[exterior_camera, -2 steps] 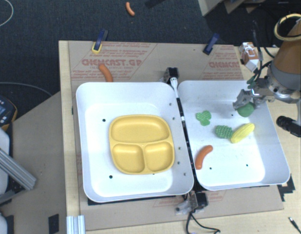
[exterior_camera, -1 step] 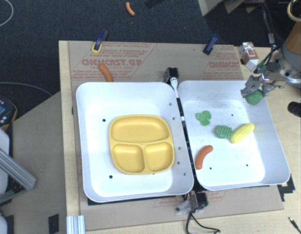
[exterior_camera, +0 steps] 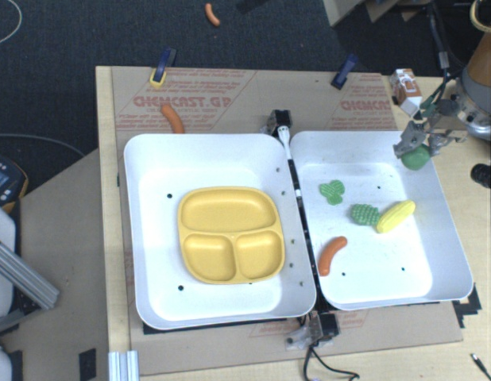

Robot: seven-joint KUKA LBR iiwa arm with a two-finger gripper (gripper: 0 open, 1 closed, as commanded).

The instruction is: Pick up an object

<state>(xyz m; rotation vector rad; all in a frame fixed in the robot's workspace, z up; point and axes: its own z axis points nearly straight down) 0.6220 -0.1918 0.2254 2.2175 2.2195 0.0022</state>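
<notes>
- Surface [exterior_camera: 230,94]: cardboard-topped, printed red lettering, held by two blue clamps at its far edge; a small orange sausage [exterior_camera: 173,118] lies on it just beyond the left bin.
- Left bin [exterior_camera: 150,165]: white, shallow; holds a yellow three-compartment plate [exterior_camera: 230,234] near its middle.
- Right bin [exterior_camera: 436,236]: white, touching the left bin along a black seam. Contents, well apart from the plate: a green leafy piece [exterior_camera: 333,191], a green knobbly toy [exterior_camera: 363,213] touching a yellow corn cob [exterior_camera: 396,215], and an orange sausage [exterior_camera: 332,254] nearer the front.
- Arm: enters from the right, over the right bin's far right corner.
- Hand [exterior_camera: 414,153]: fingers point down, closed partway onto a round green object [exterior_camera: 416,159], which sits between the fingertips at the bin's rim.
</notes>
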